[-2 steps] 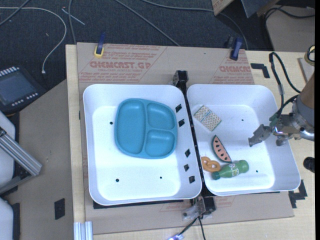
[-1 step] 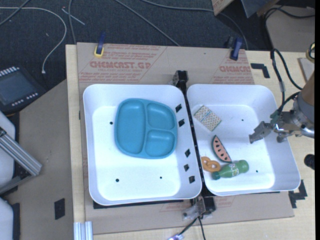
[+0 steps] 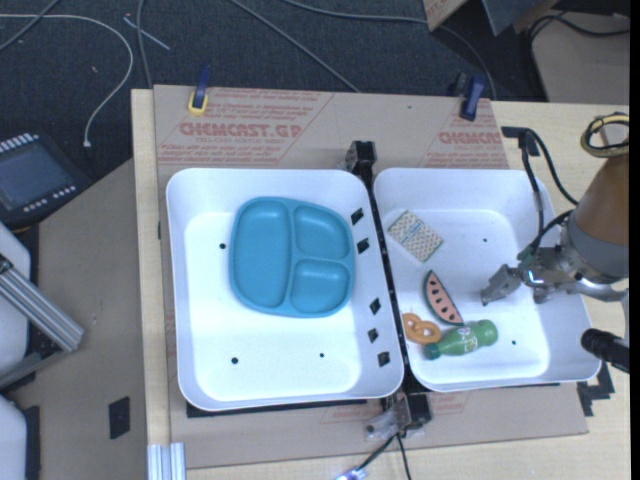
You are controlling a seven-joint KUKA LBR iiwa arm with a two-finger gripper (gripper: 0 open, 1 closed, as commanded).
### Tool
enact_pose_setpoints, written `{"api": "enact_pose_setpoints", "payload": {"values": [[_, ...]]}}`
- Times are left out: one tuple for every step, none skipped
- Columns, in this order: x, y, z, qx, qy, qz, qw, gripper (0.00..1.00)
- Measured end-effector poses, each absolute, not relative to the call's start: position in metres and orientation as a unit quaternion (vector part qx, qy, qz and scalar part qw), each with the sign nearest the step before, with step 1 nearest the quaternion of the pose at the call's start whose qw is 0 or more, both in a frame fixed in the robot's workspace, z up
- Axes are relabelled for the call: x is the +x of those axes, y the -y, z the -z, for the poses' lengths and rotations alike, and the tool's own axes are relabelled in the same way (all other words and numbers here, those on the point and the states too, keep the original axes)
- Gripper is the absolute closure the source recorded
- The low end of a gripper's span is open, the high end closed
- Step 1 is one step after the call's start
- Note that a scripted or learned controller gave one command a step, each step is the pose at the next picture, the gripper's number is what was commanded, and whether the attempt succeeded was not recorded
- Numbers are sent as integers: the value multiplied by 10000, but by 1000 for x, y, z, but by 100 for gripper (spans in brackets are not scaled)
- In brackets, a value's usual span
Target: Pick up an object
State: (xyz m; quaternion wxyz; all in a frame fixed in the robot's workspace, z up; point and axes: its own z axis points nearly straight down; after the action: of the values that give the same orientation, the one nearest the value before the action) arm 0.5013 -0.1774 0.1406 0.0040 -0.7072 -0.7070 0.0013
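1. Near the front of the right bin [image 3: 470,373] lies a green toy bottle [image 3: 463,339] on its side, its cap end touching an orange pretzel-shaped toy [image 3: 419,328].
2. Just behind them a watermelon slice [image 3: 441,297] lies tilted, and farther back, nearer the divider, sits a small square patterned pouch [image 3: 415,234], apart from the others.
3. To the right of these toys the gripper [image 3: 503,285] hangs low over the bin floor, well clear of the bottle; its fingers look spread, with nothing between them.
4. Behind it the grey arm [image 3: 600,238] reaches in from the right edge, black cables looping beside it.
5. Across the divider, the left bin [image 3: 200,298] holds a blue sectioned plate [image 3: 292,256] lying flat toward its rear.
6. Both bins rest on a cardboard sheet [image 3: 250,118] printed with red lettering, pinned by two blue clamps at its far edge.
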Motion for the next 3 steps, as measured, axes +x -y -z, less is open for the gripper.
{"api": "enact_pose_setpoints", "payload": {"values": [[500, 176, -88, -7071, 7071, -10, 36, 0], [502, 177, -102, -7073, 7069, 7, 5, 100], [494, 173, -157, -7068, 7074, 14, -25, 100]]}}
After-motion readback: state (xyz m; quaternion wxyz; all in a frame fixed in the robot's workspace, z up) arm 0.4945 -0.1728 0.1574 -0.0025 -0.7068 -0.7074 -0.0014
